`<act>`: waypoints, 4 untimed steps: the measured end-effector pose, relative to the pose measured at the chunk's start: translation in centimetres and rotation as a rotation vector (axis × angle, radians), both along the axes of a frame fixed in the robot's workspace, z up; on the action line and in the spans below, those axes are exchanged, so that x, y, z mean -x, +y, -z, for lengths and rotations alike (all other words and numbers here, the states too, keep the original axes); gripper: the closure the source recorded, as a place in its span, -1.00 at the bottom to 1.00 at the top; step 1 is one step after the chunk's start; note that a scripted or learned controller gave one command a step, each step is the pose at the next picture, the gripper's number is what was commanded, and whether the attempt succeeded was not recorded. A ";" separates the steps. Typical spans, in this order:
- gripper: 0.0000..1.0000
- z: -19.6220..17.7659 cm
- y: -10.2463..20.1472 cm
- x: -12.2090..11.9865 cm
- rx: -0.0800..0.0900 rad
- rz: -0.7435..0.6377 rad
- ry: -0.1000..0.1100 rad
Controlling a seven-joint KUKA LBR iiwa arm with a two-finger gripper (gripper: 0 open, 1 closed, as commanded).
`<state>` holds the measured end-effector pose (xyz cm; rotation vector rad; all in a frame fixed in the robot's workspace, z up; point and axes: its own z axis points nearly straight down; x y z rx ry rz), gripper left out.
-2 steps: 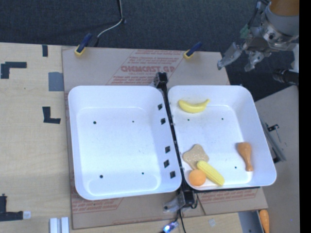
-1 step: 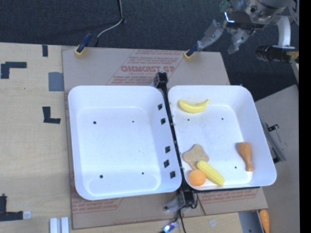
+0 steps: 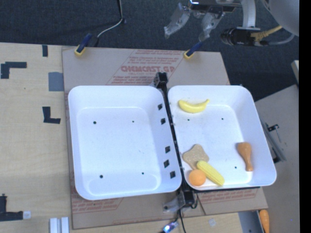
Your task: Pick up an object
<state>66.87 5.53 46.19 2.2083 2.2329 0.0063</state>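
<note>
My gripper (image 3: 190, 27) hangs high above the back edge of the bench, beyond the right bin (image 3: 252, 106), with its two fingers spread open and nothing between them. In the right bin lie a yellow banana (image 3: 193, 106) near the back left, a tan slice of bread (image 3: 195, 155), an orange ball (image 3: 197, 177), a yellow corn cob (image 3: 210, 173) and a brown chicken drumstick (image 3: 245, 154) near the right wall. All of them rest on the bin floor, well in front of the gripper.
The left bin (image 3: 77, 130) stands beside the right one, joined by a black hinge strip (image 3: 167, 130). Both sit on a cardboard sheet (image 3: 141, 67) held by blue and yellow clamps (image 3: 83, 44). A cable (image 3: 114, 21) runs across the dark floor behind.
</note>
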 end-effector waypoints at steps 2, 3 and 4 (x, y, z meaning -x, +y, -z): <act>1.00 -4.8 4.8 0.0 0.001 0.006 0.001; 1.00 -5.4 4.6 -0.1 0.005 0.008 0.007; 1.00 -6.3 4.7 -0.1 0.006 0.006 0.010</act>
